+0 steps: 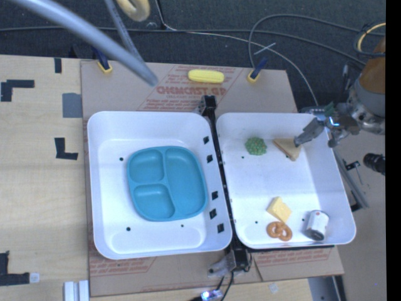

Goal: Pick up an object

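Fingers appear spread, one dark prong slanting down-left toward the tan wedge and another toward the right bin rim, nothing pinched between them. They hover at the bin's far right edge, likely lining up on the wedge just beside them. Nearby lies a bumpy green clump; at the near end, a yellow block, a glossy pretzel and a small metallic can. The left bin holds a smooth blue divided plate.

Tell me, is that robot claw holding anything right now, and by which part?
Nothing is held. The gripper hangs open over the right bin's far edge, one finger tip close to the tan wedge, with nothing between its fingers.
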Controlling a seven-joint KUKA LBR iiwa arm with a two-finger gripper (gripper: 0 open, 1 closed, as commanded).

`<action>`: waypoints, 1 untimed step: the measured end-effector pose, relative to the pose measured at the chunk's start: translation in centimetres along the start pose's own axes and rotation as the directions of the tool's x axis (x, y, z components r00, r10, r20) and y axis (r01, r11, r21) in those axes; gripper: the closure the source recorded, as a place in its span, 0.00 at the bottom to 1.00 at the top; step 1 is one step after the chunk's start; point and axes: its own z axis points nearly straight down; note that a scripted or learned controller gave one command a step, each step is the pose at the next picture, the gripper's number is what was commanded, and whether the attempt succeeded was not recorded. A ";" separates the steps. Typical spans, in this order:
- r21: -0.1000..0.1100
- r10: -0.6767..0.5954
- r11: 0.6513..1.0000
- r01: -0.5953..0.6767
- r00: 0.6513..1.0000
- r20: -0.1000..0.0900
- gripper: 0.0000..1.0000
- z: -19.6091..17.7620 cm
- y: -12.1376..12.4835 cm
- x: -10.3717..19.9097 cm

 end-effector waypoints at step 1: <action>-0.012 -0.004 1.000 0.004 1.000 0.003 0.00 -0.8 0.3 0.0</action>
